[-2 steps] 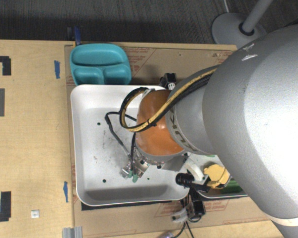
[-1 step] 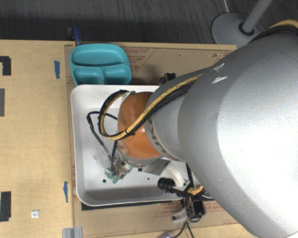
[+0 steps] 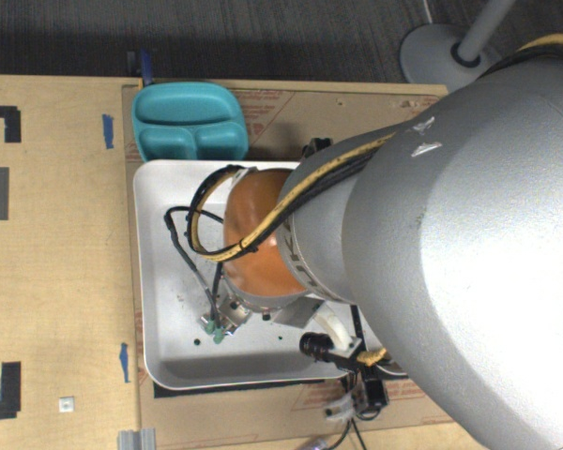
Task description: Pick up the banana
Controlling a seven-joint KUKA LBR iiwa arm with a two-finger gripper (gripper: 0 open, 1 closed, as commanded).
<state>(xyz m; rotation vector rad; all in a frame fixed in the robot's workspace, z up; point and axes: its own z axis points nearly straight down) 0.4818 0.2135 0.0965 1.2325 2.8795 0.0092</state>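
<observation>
The claw was low inside the white bin, near its front left part, with a small green-tipped piece showing at its end just above the bin floor. Whether it was open or closed could not be told, as the wrist hid most of it from above. Right over it stood the orange band of the wrist, and black and yellow cables looped out from that band toward the bin's left wall. Behind the band the grey arm spread wide across the right of the view and covered much of the bin. The banana could not be made out anywhere in the visible part of the bin; where it lay could not be told. Beyond the bin's far edge, a teal tray with 3 compartments sat on the bench, touching or just beside the bin's rim.
</observation>
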